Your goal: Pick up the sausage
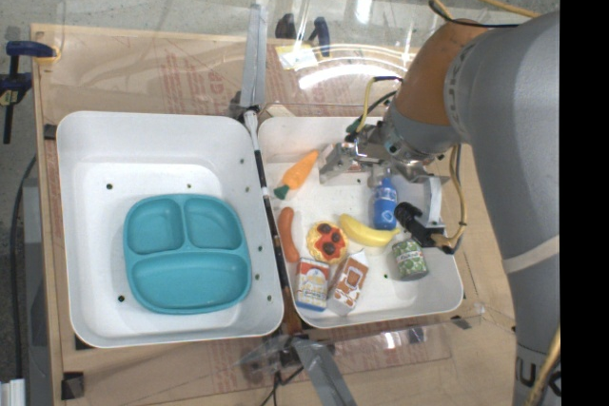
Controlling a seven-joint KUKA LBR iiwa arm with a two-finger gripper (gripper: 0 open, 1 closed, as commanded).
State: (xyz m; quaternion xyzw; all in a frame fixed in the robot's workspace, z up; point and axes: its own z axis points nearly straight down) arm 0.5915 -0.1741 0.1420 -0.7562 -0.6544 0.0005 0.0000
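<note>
The sausage (286, 235) is a reddish-brown link lying lengthwise along the left wall of the right bin (433, 295), just below the orange carrot (299, 172). My gripper (364, 161) hangs over the upper middle of the right bin, above the blue bottle (384, 204) and to the right of the carrot. It is well apart from the sausage, up and to the right of it. Nothing is visibly held.
A pizza slice (326, 242), banana (366, 231), green can (409, 260) and two small cartons (312, 283) (350, 282) crowd the right bin's lower half. The left bin (86, 147) holds a teal divided plate (133, 247). The grey arm covers the bench's right side.
</note>
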